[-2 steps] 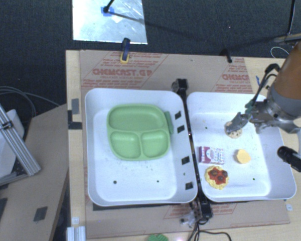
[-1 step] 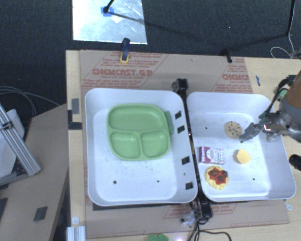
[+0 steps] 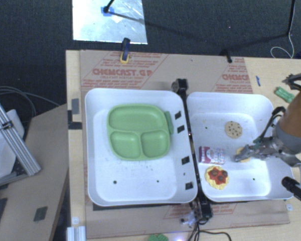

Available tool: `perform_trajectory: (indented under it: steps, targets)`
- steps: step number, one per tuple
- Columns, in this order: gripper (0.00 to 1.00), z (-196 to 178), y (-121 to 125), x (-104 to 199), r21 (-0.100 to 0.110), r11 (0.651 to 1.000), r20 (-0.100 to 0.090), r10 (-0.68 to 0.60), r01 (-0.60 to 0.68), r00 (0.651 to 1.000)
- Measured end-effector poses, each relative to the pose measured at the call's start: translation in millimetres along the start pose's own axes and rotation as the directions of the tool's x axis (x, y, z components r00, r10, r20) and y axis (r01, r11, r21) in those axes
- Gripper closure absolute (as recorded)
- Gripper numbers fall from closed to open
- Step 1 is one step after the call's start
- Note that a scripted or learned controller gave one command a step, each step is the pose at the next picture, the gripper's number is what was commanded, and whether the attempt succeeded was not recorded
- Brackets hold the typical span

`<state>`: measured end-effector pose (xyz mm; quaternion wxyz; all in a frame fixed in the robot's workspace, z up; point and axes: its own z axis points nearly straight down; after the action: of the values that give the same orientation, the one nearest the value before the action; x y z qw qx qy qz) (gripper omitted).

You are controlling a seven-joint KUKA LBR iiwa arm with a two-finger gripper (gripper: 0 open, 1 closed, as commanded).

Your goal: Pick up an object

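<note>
From above, my pincer (image 3: 242,154) sits low in the right bin (image 3: 256,185), its tips over a small yellow piece (image 3: 245,153); whether they grip it I cannot tell. Cookie (image 3: 233,129), packet (image 3: 211,155) and pizza (image 3: 216,177) lie nearby.

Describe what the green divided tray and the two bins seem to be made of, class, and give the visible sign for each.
Green divided tray: probably moulded plastic, matte finish; one even pale green, with soft rounded compartment edges.
Left bin and right bin: likely thin formed plastic, smooth with a slight sheen; uniform white, rounded corners, shallow curved walls. Coated metal cannot be ruled out.
</note>
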<state>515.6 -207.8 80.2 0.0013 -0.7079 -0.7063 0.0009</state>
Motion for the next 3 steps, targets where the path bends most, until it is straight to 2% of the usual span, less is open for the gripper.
perform_trajectory:
  steps: [1, 2, 3]
  targets:
    - [0.00, -6.6, 103.0, 3.4, -0.015, 1.000, 0.003, -0.011, 0.011, 1.000]
    - [0.00, -3.5, -1.4, 13.1, 0.004, 1.000, -0.002, 0.000, 0.000, 1.000]
    - [0.00, -4.0, -30.5, 0.3, -0.002, 1.000, 0.000, -0.001, 0.001, 1.000]
